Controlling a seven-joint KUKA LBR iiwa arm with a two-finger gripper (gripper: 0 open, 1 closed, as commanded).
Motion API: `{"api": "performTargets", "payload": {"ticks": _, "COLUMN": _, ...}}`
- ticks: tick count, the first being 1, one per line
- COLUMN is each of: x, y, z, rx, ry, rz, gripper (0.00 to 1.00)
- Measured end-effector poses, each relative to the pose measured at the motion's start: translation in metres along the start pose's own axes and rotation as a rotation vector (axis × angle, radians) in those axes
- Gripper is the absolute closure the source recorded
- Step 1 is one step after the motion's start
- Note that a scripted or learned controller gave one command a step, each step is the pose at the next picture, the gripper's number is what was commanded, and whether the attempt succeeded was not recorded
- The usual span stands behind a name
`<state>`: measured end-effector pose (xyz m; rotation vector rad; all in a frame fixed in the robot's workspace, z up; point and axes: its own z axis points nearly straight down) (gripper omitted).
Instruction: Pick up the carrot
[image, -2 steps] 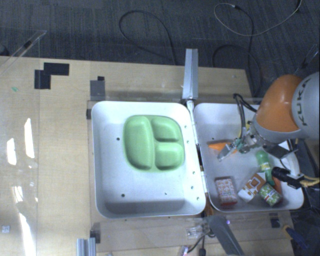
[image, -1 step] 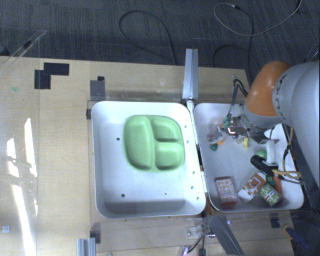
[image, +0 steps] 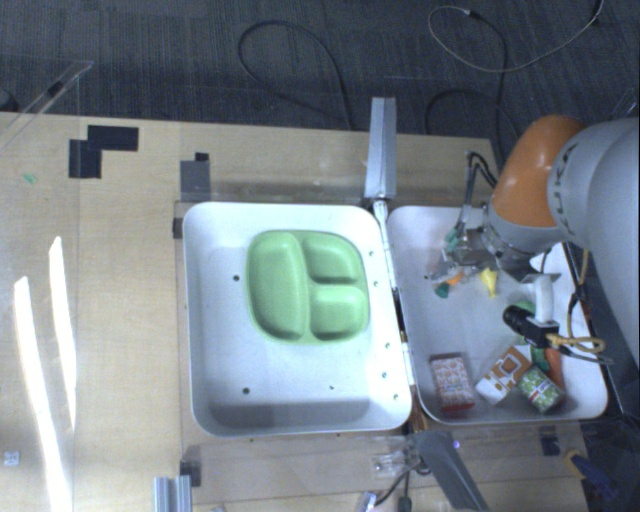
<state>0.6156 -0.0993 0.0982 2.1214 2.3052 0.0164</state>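
The carrot (image: 447, 285) is a small orange piece with a green end, lying in the upper left part of the right bin (image: 430, 340). My gripper (image: 460, 262) comes in from the right and sits right over it, touching or almost touching its upper end. The gripper's body hides where the two meet, so a hold cannot be made out.
A small yellow piece (image: 489, 282) lies just right of the carrot. Along the right bin's front are a red patterned box (image: 452, 380), a brown and white carton (image: 505, 373) and a green can (image: 541, 391). A green divided tray (image: 305, 285) sits in the left bin (image: 215, 380).
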Motion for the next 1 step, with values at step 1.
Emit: {"api": "performTargets", "payload": {"ticks": 1, "x": 0.0513, "y": -0.0344, "z": -0.0863, "rx": 0.011, "ry": -0.002, "rz": 0.234, "gripper": 1.0}}
